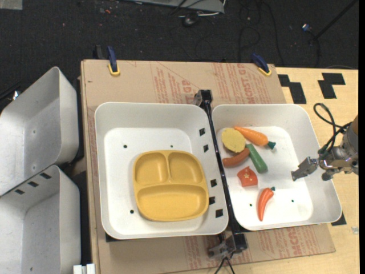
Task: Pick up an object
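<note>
A: Where is the tool (311, 169)?

B: At the right wall of the right bin (296, 114), coming in from the right edge of the view. Its dark tip hangs just inside that wall, above bare white floor. I cannot tell whether it is apart or together; the tip is too small and dark to read. Nothing shows between its tips.

A: What lies closest to it?

B: Taking the right bin as the landmark: an orange-red pepper (264, 202) lies near its front, left of the tool and apart from it. A small red piece (247, 177) sits near the bin's middle. Just behind that, a green vegetable (256, 158) touches a brown sausage (235, 157). A yellow round piece (232, 140) sits behind the sausage, and a carrot (253, 135) lies toward the bin's back.

A: And beyond?

B: Left of the right bin is the left bin (108, 153), holding a yellow divided plate (170, 185). Both rest on a brown surface (154, 79).
</note>
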`<state>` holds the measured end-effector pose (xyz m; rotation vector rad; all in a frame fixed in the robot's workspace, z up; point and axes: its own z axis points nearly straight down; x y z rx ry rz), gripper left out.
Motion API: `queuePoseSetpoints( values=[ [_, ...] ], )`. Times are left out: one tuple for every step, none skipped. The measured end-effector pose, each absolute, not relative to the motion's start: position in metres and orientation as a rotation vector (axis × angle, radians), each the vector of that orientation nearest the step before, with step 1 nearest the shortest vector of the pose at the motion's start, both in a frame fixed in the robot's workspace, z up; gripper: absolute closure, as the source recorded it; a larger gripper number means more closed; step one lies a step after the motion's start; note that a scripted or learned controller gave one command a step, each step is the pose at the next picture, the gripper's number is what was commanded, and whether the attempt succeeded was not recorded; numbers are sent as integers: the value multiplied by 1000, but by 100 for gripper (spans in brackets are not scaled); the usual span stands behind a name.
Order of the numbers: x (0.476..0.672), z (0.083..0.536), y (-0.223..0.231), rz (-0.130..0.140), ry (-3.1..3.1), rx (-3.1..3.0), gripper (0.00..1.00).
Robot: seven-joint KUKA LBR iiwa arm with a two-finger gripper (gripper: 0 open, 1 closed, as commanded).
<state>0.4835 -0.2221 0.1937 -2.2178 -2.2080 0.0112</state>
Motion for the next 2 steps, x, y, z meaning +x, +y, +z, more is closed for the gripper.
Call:
queuePoseSetpoints(
  values=[
    [487, 201, -221, 1, -2222, -2220, 0],
    [483, 157, -221, 2, -2217, -2221, 0]
  ],
)
